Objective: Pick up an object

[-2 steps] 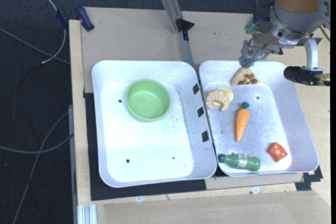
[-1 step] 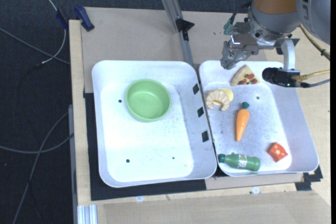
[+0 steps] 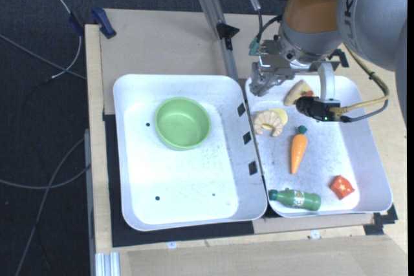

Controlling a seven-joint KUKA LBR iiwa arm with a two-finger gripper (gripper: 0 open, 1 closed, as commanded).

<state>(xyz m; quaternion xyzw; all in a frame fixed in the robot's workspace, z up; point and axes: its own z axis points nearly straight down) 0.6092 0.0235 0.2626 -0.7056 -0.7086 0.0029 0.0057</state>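
Flanking the carrot [image 3: 297,150]: croissant [image 3: 271,121], green bottle [image 3: 295,199], red block [image 3: 342,187].

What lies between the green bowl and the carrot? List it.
In the camera view, between the green bowl and the carrot lie bare bin floor, the two bins' adjoining rims with black clips, and the croissant slightly above.

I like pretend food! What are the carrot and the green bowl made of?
The carrot looks like smooth plastic toy food: even orange color with a molded green top. The green bowl also looks plastic, with a flat, matte, single light-green color and a thick rounded rim. I cannot be sure from a picture alone.
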